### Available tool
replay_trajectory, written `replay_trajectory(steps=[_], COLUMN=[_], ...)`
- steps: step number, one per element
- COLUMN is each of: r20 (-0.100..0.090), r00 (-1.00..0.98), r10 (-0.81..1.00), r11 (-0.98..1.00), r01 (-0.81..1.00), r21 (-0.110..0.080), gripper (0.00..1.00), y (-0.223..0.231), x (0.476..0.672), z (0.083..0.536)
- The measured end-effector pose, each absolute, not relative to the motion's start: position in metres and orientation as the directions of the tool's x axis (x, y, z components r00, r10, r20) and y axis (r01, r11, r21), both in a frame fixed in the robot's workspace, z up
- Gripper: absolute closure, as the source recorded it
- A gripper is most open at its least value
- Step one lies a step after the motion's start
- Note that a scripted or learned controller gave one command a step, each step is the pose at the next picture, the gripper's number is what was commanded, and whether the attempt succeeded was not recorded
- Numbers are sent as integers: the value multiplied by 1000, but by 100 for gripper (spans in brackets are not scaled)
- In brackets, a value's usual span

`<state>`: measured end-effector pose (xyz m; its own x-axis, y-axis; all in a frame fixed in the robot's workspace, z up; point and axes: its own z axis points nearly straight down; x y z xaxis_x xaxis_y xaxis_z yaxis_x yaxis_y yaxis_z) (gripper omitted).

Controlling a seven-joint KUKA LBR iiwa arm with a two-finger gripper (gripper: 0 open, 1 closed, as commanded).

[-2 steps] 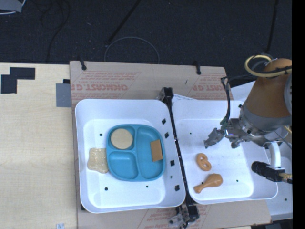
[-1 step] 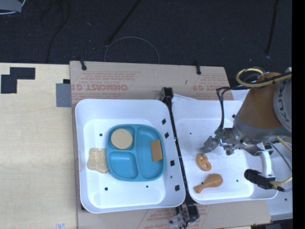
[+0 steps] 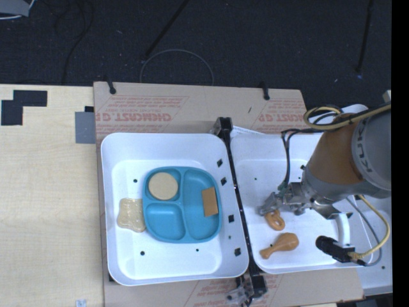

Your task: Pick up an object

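Smooth blue plastic tray (image 3: 167,222) in glossy white bin (image 3: 121,149).

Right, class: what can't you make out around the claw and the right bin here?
Camera view:
1. Far side of the right bin: hidden under the arm.
2. Rest of the arm: cut off by the right edge.
3. Whether the claw touches the small orange piece: too small, blurred.
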<state>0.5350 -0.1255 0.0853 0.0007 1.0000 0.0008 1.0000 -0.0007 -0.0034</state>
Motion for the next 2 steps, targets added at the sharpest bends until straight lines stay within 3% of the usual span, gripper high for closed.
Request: replay_trajectory(steps=[1, 2], r20=[1, 0], r00=[7, 7], r10=[1000, 1000], r11=[-7, -7], r01=[1000, 1000], r21=[-2, 0], gripper=[100, 100], y=[-127, -130], x=[536, 531], z=[98, 142])
